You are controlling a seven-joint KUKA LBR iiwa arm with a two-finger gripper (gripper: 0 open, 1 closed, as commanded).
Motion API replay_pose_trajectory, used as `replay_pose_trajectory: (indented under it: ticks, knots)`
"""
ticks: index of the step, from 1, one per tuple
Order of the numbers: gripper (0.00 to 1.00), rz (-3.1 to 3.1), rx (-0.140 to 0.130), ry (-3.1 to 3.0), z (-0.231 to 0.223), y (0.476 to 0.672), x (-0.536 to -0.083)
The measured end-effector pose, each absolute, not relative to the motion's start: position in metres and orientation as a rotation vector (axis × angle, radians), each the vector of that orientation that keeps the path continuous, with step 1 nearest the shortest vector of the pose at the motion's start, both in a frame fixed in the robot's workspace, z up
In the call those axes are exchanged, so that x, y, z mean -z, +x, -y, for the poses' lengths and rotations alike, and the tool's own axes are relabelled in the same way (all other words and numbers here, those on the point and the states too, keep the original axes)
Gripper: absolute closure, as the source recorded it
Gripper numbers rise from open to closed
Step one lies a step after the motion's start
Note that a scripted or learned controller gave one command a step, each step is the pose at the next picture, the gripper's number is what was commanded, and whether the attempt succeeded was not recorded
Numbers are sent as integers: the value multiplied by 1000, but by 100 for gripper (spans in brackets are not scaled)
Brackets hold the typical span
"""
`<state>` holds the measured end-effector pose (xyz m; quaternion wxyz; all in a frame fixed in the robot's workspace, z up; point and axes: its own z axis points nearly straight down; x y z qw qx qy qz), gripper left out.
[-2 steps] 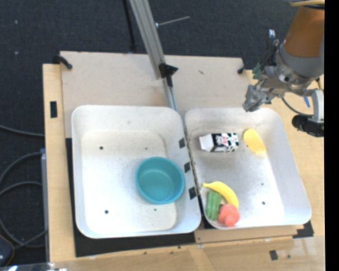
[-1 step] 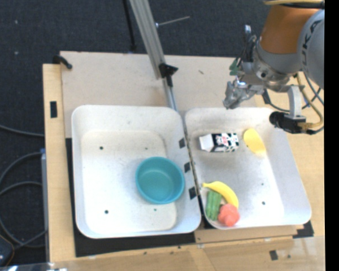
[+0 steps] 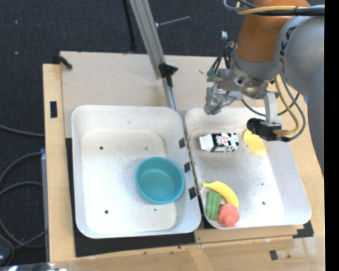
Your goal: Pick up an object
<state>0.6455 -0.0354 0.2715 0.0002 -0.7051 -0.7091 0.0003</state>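
Carton [image 3: 219, 142]: lies mid right bin [image 3: 282, 208], long axis across it, toward the bin's near edge from your gripper [image 3: 213, 104]; finger state indiscernible.

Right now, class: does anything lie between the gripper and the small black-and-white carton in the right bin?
Nothing visible does. The gripper hangs over the right bin's far edge, and the carton lies just nearer the camera, with bare bin floor between them. The yellow object lies to the carton's side.

Teal bowl [image 3: 160, 179], yellow banana [image 3: 223, 190], black-and-white spotted carton [image 3: 219, 142].
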Motion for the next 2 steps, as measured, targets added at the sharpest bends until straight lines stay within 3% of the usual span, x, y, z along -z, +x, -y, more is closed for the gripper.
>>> replay_pose_trajectory:
  ticks: [2]
  knots:
    - [100,2227,-3,-2213,-75,651,-244]
